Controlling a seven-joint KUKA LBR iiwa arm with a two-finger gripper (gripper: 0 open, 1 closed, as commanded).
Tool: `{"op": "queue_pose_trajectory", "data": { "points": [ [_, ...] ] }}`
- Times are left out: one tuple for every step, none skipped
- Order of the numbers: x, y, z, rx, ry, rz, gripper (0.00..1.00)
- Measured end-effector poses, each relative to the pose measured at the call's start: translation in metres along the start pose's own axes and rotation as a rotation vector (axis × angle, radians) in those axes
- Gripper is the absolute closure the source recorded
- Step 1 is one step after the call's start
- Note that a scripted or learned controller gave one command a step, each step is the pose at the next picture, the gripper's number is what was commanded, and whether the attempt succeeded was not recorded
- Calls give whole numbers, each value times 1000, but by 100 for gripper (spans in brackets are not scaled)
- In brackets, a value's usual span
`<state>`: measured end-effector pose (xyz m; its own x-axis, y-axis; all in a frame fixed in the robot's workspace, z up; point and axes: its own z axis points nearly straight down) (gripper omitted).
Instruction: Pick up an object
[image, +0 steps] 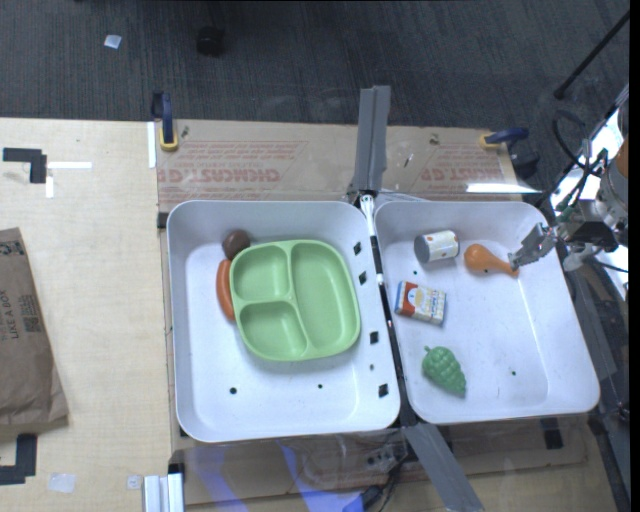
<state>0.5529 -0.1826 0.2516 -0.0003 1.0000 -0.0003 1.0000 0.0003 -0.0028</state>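
- At the right bin's (575, 330) far right edge, my gripper (533, 245) hangs low, its tips just beside the narrow end of an orange pear-shaped toy (487, 260).
- I cannot tell whether my fingers are apart or together; nothing shows between them.
- The orange toy lies on the bin floor, near a small grey can (436, 246) on its side.
- A little printed box (421, 302) lies toward the bin's middle, and a green bumpy toy (444, 370) nearer the front.
- In the left bin (190, 330), a green divided tray (296, 298) covers part of an orange piece (224, 288) and a brown ball (236, 243).
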Motion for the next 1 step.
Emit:
{"op": "queue_pose_trajectory", "data": {
  "points": [
    [-11,70,60,-1,0,73,0]
  ]
}}
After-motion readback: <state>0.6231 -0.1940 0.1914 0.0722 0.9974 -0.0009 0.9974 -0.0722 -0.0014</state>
